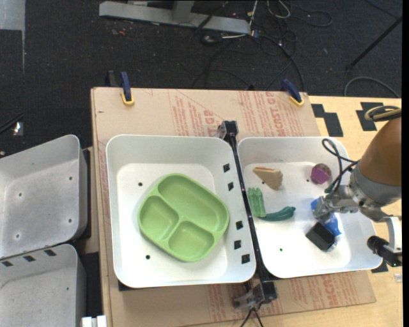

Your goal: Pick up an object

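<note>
Tool low in right bin, over blue item and black block; grip state unclear. Block looks rigid, light; pinch its flat sides.

This is a robotics lab or test cell, not a home. A plywood bench board, printed with red lettering, is held at its far edge by clamps and carries two shallow white bins side by side. Beyond the board lie dark carpet with loose black cables and a metal stand base; left of it sit spare white trays.
</note>
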`<state>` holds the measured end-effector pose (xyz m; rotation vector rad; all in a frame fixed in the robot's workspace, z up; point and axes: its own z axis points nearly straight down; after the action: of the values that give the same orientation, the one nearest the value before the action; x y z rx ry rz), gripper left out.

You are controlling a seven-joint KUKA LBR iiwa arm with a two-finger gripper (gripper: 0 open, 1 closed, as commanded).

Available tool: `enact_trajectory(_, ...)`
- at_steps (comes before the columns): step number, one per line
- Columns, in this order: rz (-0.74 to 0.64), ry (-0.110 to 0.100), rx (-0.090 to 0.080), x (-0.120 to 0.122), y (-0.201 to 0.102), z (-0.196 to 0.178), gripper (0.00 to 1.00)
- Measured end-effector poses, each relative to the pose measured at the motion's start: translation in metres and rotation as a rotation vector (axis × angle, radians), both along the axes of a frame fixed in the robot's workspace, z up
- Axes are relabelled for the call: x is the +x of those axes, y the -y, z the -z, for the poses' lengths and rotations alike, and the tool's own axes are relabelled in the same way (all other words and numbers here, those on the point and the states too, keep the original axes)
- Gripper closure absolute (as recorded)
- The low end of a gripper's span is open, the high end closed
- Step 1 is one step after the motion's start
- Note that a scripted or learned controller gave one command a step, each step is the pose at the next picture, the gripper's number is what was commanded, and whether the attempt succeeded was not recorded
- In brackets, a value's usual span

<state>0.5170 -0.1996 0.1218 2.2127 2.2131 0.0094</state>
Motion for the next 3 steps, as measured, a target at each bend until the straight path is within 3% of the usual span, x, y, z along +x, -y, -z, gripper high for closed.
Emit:
enact_trajectory(1, -0.001, -0.009, 0.002, 0.003, 0.007, -0.045, 1.0)
enact_trajectory(3, -0.003, -0.008, 0.002, 0.0, 0.01, -0.155, 1.0)
